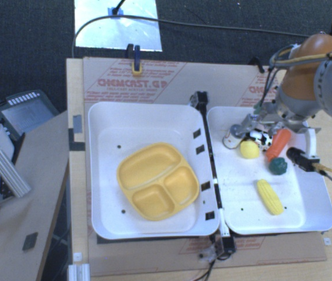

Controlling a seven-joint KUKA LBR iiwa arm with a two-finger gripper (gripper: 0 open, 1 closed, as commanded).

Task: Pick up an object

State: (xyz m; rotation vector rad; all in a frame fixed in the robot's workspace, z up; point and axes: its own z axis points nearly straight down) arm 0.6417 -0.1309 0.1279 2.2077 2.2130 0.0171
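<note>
From the camera view, here's where I'm at. Gripper (245, 132) is down in the right bin (312, 215), at its back-left part, sitting right over a clump of toys: a yellow ball (249, 150), a small black-and-white thing (263, 139) I can't identify, and an orange carrot (277, 143) leaning just beside them. I honestly can't tell what the gripper is doing with anything; the metal bits blur together with the clutter, so I'm not claiming a grab.

A dark green ball (279, 166) sits just in front of the carrot, and the corn cob (269, 196) lies by itself further toward the front, well apart from the pile. The left bin (104, 157) has the yellow divided plate (157, 180) and I'm ignoring it.

My take on doing this step well: that clump is a bad spot. Round ball, things touching, easy to squirt something sideways or pinch two at once. If I stick with it, I'd centre on one item, probably the ball since it's closest under the tool, and come straight down. The corn would be the cleaner pick though, closing across its narrow width. Either way I'd lift slowly and check something's actually in there before calling it.
</note>
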